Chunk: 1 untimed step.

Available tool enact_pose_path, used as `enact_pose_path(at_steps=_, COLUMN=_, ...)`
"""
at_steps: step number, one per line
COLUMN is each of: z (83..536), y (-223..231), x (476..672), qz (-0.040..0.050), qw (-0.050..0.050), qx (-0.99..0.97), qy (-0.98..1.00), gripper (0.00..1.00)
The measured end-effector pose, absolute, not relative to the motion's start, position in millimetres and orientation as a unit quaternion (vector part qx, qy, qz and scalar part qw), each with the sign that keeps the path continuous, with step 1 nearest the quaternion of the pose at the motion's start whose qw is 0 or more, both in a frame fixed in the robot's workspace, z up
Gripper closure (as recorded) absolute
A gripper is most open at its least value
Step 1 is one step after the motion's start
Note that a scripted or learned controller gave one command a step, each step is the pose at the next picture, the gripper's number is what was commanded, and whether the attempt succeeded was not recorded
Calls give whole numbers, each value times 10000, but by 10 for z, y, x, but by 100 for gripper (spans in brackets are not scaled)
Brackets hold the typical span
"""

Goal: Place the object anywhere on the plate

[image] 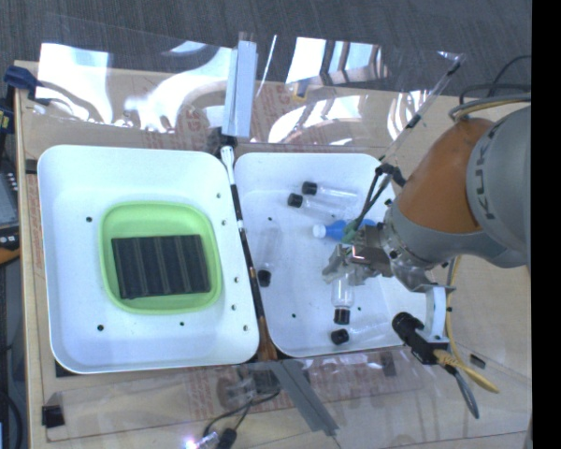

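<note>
1. Tubes are what you are after: clear plastic tubes with dark caps lie loose in the right bin, none of them on the plate.
2. You see the left bin (56,251) at the far left; the green plate (159,221) sits near its middle, with a dark ribbed insert (161,264) lying flat inside the plate's rim.
3. Between the two bins, you find a small black cap (263,276) just inside the left wall of the right bin (280,325).
4. Further right, near the bin's upper part, one tube (327,193) lies roughly level with its black cap to the left, and a second black cap (294,199) rests just beside it.
5. Below that, a blue-capped tube (331,231) lies tilted, close to the arm's wrist.
6. Right of centre, another tube (341,297) points up and down in the view, its black cap (340,317) at the lower end, with one more black cap (339,337) near the bin's lower wall.
7. Directly above that tube's upper end you see the claw (348,262); I cannot tell its state or whether it holds anything.
8. At the far right, the arm (467,195) reaches in, its orange band above the wrist.
</note>
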State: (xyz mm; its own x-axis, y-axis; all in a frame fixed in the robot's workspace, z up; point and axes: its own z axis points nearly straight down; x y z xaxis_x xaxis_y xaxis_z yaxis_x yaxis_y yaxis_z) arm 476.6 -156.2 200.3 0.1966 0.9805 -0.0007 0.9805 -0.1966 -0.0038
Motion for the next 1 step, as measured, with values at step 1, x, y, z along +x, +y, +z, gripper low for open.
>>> enact_pose_path(at_steps=1, z=2003, y=-1562, x=4767, qz=15, qw=12, qx=-7734, qy=-6339, gripper=0)
